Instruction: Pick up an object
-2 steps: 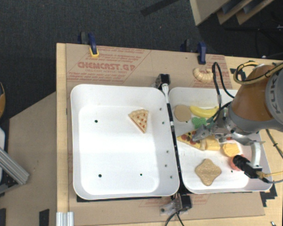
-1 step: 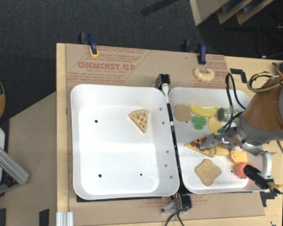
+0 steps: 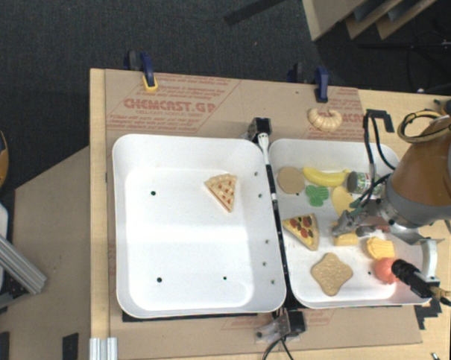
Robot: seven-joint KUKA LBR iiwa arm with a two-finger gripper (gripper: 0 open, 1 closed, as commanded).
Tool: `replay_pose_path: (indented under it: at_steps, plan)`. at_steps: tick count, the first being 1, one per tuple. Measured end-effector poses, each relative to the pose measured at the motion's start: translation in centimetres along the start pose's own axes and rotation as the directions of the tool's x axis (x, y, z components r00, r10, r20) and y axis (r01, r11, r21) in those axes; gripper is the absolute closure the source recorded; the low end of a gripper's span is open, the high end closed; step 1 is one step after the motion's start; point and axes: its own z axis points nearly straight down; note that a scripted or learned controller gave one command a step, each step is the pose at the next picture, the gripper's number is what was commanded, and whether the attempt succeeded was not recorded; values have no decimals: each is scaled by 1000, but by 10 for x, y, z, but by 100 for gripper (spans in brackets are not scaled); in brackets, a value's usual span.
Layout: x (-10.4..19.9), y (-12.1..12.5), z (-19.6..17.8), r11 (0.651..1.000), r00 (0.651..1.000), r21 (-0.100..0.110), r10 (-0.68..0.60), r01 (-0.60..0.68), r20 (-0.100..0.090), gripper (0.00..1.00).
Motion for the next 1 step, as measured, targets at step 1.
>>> replay_pose_path:
  at_steps: [1]
  plan:
    - [81,46,-88,1000,1000,5,-10,10,-4,100]
